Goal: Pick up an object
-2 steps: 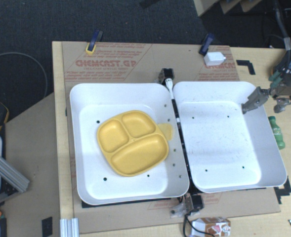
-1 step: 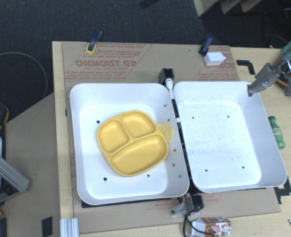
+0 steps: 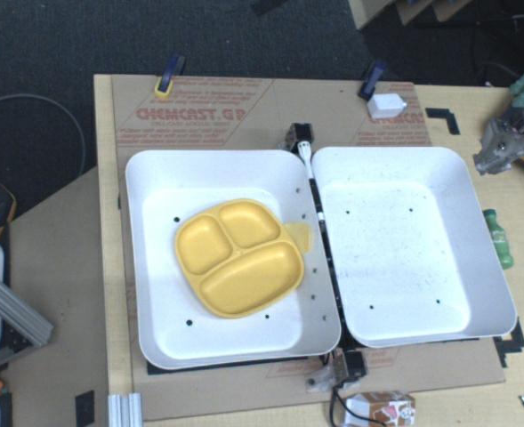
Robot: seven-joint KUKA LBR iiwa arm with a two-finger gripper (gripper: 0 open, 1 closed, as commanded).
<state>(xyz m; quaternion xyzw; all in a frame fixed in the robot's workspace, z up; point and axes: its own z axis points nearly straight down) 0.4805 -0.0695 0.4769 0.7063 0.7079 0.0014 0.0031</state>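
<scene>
The only thing to pick up is one yellow divided plate (image 3: 238,257), lying flat in the left bin (image 3: 146,185), roughly in the middle and slightly toward the wall it shares with the right bin (image 3: 457,185). The gripper (image 3: 503,149) sits at the right edge of the view, outside the right bin and well apart from the plate; it is too small and blurred to tell whether it is spread or closed, and nothing can be seen in it. The main risk, as I judge it, is the plate's shape: it is broad, shallow and smooth, so a two-finger grasp coming straight down would likely land on a flat compartment floor and close on nothing, or skid the plate across the bin. A grip on the rim or on one of the ridges between compartments looks more promising, but a slightly off-centre pinch could tip the plate or let it slip out when lifted. The plate's right edge lies near the bin wall, which could crowd a finger on that side. The arm must also cross the whole right bin and the divider to get there. Counted: two white bins, one yellow plate with three compartments, one gripper, and two clamps (image 3: 168,76) at the board's far edge.
</scene>
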